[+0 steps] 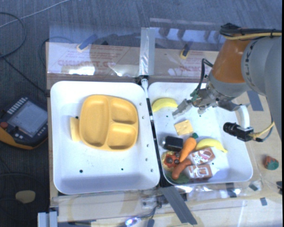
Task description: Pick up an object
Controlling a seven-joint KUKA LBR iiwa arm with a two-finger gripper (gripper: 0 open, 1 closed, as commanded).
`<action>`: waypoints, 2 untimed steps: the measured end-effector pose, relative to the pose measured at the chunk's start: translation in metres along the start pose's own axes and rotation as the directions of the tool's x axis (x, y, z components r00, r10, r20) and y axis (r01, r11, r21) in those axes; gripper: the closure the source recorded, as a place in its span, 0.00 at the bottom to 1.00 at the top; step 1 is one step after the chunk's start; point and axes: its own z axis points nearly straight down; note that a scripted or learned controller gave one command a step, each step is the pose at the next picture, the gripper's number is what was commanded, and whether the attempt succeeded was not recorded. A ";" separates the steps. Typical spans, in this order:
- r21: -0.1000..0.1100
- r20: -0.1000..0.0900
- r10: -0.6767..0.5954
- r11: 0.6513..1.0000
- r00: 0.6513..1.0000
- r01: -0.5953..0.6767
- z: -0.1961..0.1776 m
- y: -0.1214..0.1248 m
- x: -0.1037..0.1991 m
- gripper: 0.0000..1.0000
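We hover our hand open and empty over the right bin, choosing; next we must descend squarely onto the cheese slice.

You see the divided tray in the left bin; the carrot, bananas and cartons lie in the right bin.
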 end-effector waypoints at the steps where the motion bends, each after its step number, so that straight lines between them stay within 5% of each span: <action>1: -0.011 0.004 0.067 0.998 0.998 -0.067 0.065 -0.035 -0.008 0.00; 2: -0.013 0.002 0.067 0.998 0.998 -0.067 0.055 -0.034 -0.007 1.00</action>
